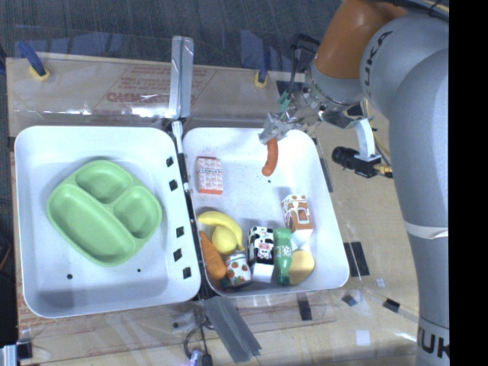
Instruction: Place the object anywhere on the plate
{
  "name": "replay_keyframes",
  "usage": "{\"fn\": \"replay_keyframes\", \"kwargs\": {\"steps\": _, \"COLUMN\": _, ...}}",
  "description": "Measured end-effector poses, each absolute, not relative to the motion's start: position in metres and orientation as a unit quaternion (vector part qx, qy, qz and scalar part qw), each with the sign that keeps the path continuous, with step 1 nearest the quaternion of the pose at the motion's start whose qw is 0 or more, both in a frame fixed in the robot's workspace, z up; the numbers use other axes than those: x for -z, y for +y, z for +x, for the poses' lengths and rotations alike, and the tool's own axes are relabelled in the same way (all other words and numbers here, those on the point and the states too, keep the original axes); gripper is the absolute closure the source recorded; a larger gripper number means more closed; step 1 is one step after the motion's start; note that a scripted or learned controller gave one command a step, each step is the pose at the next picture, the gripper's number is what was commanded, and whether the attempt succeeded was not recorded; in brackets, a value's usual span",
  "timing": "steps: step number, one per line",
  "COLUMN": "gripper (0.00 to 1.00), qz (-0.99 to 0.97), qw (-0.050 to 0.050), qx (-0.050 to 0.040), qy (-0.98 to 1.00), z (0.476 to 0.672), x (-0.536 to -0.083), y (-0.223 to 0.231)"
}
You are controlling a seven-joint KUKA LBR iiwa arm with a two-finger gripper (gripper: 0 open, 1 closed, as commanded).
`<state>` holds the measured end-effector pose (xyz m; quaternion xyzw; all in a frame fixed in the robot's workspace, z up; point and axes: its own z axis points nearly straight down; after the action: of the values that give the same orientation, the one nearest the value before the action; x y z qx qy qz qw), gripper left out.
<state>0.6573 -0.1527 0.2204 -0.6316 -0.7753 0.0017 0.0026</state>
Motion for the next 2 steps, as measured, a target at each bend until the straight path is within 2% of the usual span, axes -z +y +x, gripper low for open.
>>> {"fn": "replay_keyframes", "kwargs": {"steps": 1, "gripper": 1.00, "qz": -0.566, "qw": 0.004, "qx": -0.0021, "qy": -0.824, "z": 0.587, "x": -0.163, "y": -0.110}}
{"fn": "replay_keyframes", "kwargs": {"steps": 2, "gripper": 1.00, "qz": -0.503, "qw": 0.002, "qx": -0.0018, "qy": -0.864, "z": 0.582, "x": -0.189, "y": 0.013}}
